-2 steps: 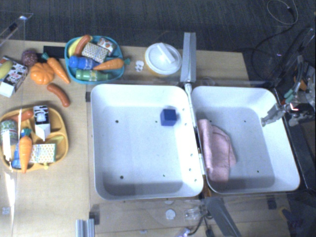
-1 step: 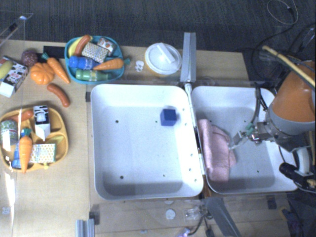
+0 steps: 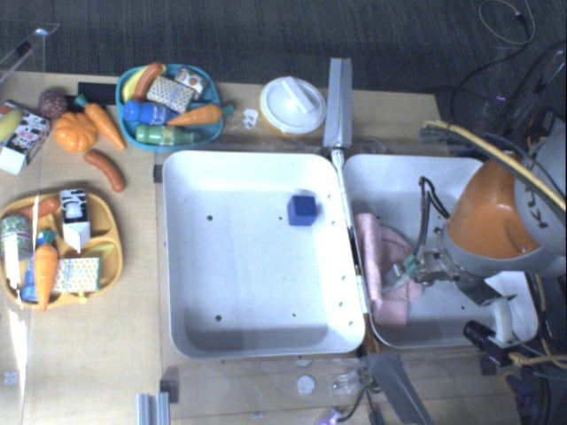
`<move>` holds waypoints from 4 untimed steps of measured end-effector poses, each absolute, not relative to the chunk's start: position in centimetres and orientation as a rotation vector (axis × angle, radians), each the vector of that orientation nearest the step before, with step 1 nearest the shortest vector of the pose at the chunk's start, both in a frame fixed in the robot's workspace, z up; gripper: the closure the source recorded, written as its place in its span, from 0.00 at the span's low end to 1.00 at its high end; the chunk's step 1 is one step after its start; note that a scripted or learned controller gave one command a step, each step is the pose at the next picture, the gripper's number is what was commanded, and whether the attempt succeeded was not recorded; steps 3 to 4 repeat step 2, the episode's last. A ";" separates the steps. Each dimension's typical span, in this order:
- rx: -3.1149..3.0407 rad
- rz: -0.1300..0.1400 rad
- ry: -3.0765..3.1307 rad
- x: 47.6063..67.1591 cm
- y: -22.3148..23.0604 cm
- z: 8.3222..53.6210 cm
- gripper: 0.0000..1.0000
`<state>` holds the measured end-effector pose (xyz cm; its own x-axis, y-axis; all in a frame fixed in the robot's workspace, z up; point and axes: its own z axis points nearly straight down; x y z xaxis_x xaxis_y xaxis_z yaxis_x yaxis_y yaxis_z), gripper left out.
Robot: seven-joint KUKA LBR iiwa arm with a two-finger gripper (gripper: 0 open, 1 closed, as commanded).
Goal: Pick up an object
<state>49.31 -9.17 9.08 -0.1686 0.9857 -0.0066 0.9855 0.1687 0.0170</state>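
Camera view: a wooden bench (image 3: 133,326) bears two white bins, dark carpet beyond. The left bin (image 3: 257,326) holds a blue block (image 3: 303,209). In the right bin (image 3: 443,171) a pink cloth (image 3: 376,268) lies against the left wall, the gripper (image 3: 409,268) at it; whether it grips cannot be told. Toy food fills a blue bowl (image 3: 168,135) and a yellow tray (image 3: 111,237).

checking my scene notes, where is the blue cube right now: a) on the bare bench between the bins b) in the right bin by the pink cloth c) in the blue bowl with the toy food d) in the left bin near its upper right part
d: the blue cube lies on the floor of the left bin, toward its upper right part, apart from the pink cloth in the right bin.
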 end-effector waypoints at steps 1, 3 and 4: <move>2.009 0.020 2.385 49.7 -9.2 10.2 1.00; 2.142 -0.001 2.298 55.8 -5.8 19.7 1.00; 2.142 -0.001 2.298 55.8 -5.8 19.7 1.00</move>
